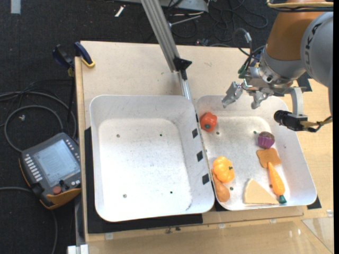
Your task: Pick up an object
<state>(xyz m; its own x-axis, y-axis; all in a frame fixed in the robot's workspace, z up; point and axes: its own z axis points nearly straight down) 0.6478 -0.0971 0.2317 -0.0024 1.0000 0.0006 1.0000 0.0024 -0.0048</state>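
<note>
Two shallow white bins sit side by side on the table (132, 62), and you see them from above at a slant. The left bin (106, 110) holds nothing you need; the right bin (296, 152) holds the candidates for picking. They are a red tomato-like piece (208, 121) near the bin's far left corner, a purple round piece (266, 139), a tan slice (268, 157) just beside it, an orange carrot (275, 179) reaching toward the near edge, a pale wedge (258, 192), a yellow pepper-like piece (223, 169), and a brownish piece (221, 191) touching the pepper's near side. The tool (245, 96) hangs above the far rim of the right bin, its two fingers spread apart with nothing between them. You are, by this reading, in the approach step: no object is chosen or touched yet. The next move calls for carrying the tool over one piece, lining the fingers across it, and descending. The tomato-like piece stands well apart from the others and looks the easiest target; the crowded near pieces risk a fouled grasp.
</note>
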